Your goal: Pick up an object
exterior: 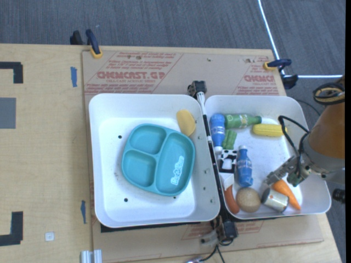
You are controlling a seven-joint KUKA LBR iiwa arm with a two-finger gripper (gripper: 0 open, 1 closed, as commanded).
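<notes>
My gripper point(286, 177) hangs low over the front right part of the right bin point(307, 116). Its fingers stand open, with one fingertip point(273, 175) to the left and the other to the right. Just below the gap lies an orange carrot point(288, 194), and nothing is held between the fingers. A silver can point(274, 201) lies left of the carrot, with a tan potato point(248, 199) beside it. A blue bottle point(243, 168) lies further left.
The right bin also holds a second blue bottle point(217, 129), a green bottle point(240, 120), a corn cob point(267, 129), a black-and-white block point(227, 160) and a red item point(231, 199). In the left bin point(104, 147) sit a blue divided plate point(158, 159) and a yellow lemon point(186, 122).
</notes>
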